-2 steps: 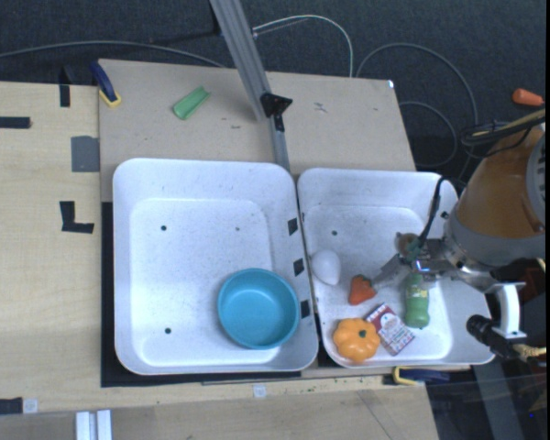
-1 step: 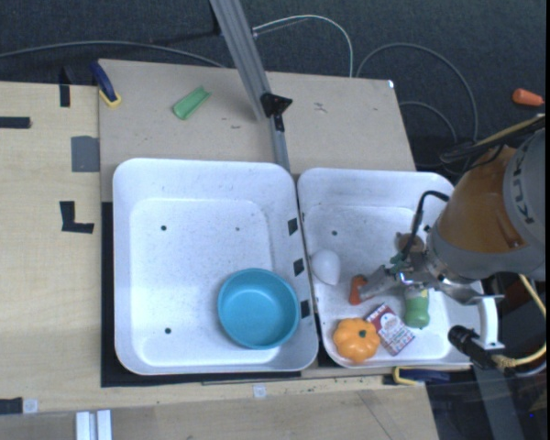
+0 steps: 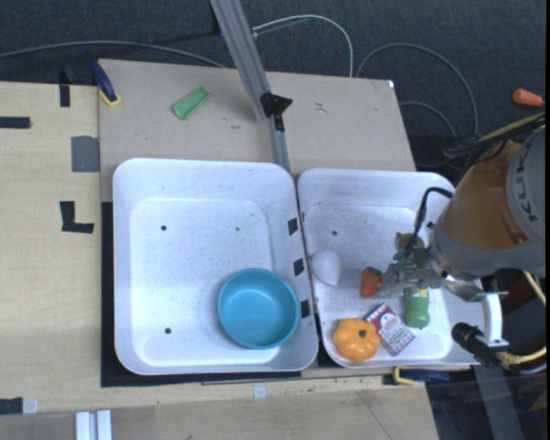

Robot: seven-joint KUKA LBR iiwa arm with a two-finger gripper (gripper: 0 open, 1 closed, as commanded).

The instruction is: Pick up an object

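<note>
Fingers [image 3: 401, 271] hang low over the right bin [image 3: 348, 183], deep in shadow under the wrist, and I cannot tell whether they are spread or pressed together; nothing shows plainly between them. The nearest candidate is a small red piece [image 3: 371, 282], which lies just beside them toward the view's left, close enough that it may be touching. A green bottle [image 3: 416, 307] lies just below them, toward the bin's near rim, with its long axis running roughly from far to near.

An orange pumpkin [image 3: 357, 339] and a red-and-white packet [image 3: 391, 328] crowd the near corner, the packet touching or almost touching both the pumpkin and the bottle. That leaves little room on that side. A white egg [image 3: 325, 266] sits apart near the dividing wall, with bare floor around it and more open floor toward the far rim. The blue bowl [image 3: 257, 307] in the left bin [image 3: 142, 177] is well apart. A short shift leftward looks like the move that matters.
</note>
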